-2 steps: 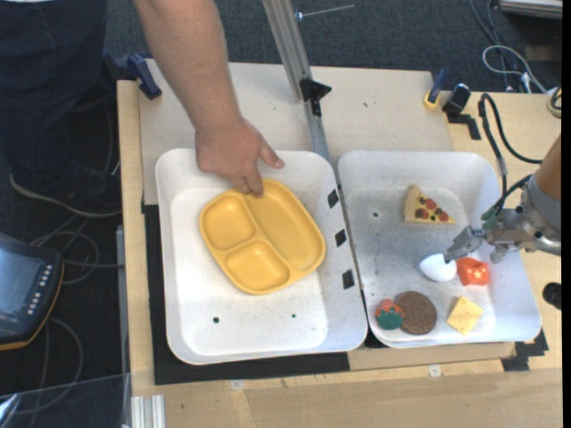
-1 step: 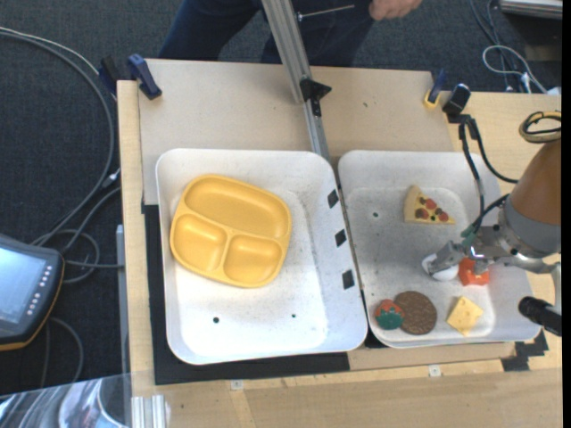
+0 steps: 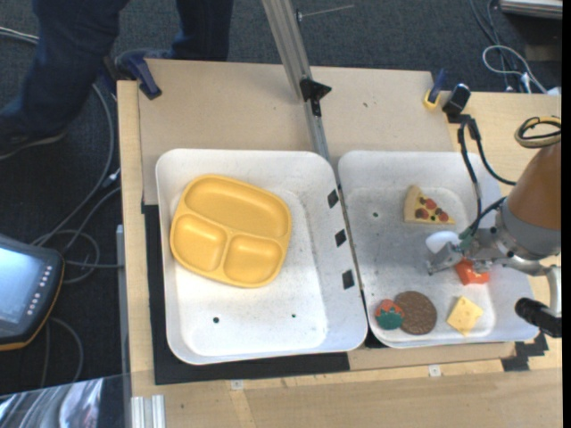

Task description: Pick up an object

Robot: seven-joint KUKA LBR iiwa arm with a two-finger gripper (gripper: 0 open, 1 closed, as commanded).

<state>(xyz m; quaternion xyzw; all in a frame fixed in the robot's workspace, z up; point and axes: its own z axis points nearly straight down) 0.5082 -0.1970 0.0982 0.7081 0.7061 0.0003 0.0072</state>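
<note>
While the left bin (image 3: 178,319) holds a yellow tray (image 3: 231,231), the claw (image 3: 453,259) — grip unclear — hangs over toy food.

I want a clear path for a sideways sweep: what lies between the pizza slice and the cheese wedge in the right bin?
In the camera view, the gripper and an orange-red block lie between the pizza slice and cheese wedge.

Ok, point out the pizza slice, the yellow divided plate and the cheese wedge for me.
pizza slice (image 3: 426,207): camera view, on its topped middle.
yellow divided plate (image 3: 230,230): camera view, on its central ridge.
cheese wedge (image 3: 464,315): camera view, on its top face.
</note>
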